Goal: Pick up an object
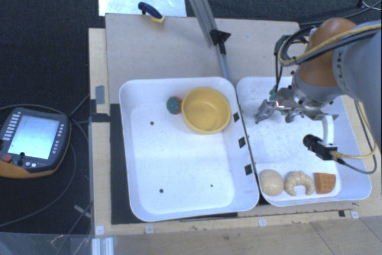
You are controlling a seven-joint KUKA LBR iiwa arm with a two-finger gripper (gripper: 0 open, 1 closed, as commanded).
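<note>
Both white bins (179, 188) look like smooth, slightly glossy plastic, and the yellow bowl (206, 110) has the same smooth plastic sheen. The counter (173, 48) beneath is a matt, pale board resembling unfinished wood or fibreboard. The tool (276, 109) shows bare grey metal, while the croissant (299, 183) looks matt and ridged.

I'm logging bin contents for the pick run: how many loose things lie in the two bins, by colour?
Yellow: 1, the round plastic bowl
Dark green: 1, the small ball
Cream: 2, the round bun and the curved croissant
Orange: 1, the flat square cracker
Total: 5
</note>
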